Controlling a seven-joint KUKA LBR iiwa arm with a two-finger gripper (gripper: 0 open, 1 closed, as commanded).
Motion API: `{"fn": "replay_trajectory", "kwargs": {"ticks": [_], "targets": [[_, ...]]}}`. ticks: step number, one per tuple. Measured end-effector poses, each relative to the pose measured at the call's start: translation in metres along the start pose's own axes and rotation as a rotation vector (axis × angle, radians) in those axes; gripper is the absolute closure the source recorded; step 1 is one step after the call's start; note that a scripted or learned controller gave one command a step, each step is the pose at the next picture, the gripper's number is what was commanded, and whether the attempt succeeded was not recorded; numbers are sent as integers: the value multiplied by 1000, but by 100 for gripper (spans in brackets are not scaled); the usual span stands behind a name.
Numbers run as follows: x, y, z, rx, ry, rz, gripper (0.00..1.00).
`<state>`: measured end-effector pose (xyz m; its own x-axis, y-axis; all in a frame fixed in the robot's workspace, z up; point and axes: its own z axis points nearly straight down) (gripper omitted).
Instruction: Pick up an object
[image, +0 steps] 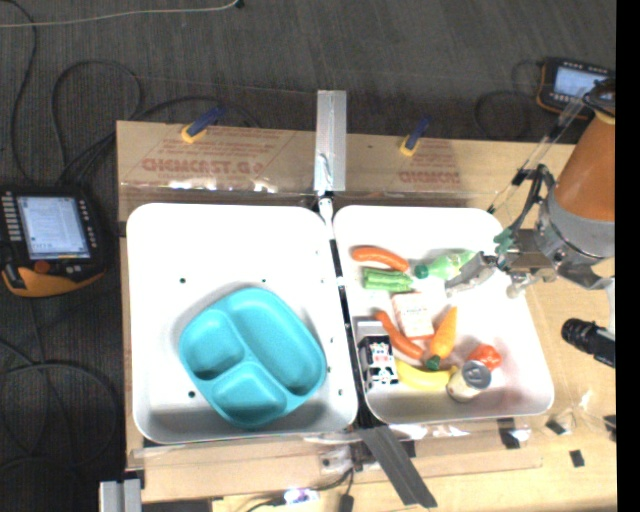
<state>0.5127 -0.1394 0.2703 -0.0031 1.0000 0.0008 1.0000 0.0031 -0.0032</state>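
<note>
Since the claw (478, 272) hangs over the right bin (520, 390) near a green bottle (445, 265), its spread impossible to tell, it should descend squarely over one isolated item.

Arm (588, 175) comes in from the right edge of the view, over the right bin's (520, 385) far right corner; orange band uppermost, grey wrist section below it, approx. level w/ the bin's right rim; black cables run along the wrist's far side; gripper (478, 272) reaches leftward past the rim, over the bin's upper right part, tilted slightly down; finger state too small to make out.
</note>
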Motion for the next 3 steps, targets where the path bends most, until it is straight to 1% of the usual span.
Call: {"fn": "replay_trajectory", "kwargs": {"ticks": [1,2,3], "targets": [[20,-5,106,0,1,-159,0],[-25,4,182,-9,2,-12,0],[-24,6,172,-13,2,-13,100]]}}
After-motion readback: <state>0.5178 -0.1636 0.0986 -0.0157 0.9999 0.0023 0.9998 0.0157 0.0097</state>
